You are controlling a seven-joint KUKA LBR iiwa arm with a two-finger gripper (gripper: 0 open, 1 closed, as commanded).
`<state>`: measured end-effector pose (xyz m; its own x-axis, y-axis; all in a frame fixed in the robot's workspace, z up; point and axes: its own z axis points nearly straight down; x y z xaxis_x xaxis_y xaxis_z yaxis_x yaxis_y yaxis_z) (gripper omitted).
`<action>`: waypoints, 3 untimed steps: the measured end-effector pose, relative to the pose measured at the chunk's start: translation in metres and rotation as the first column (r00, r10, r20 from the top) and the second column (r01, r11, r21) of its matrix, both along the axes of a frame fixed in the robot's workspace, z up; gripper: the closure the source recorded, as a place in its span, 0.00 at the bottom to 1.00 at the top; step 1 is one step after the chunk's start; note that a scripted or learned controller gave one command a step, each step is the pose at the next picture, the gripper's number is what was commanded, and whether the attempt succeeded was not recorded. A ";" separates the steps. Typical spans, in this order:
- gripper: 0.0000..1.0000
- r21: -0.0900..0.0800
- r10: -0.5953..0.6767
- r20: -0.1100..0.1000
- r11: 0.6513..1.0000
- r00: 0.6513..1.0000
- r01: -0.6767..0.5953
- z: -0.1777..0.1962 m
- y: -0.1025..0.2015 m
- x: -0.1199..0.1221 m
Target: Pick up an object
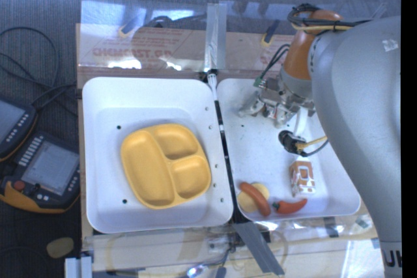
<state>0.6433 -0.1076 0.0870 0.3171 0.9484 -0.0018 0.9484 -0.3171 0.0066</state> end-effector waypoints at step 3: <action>1.00 0.001 0.039 -0.015 0.999 0.999 -0.039 0.093 0.076 -0.101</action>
<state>0.5422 -0.0319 0.1797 0.2797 0.9601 -0.0056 0.9600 -0.2798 -0.0081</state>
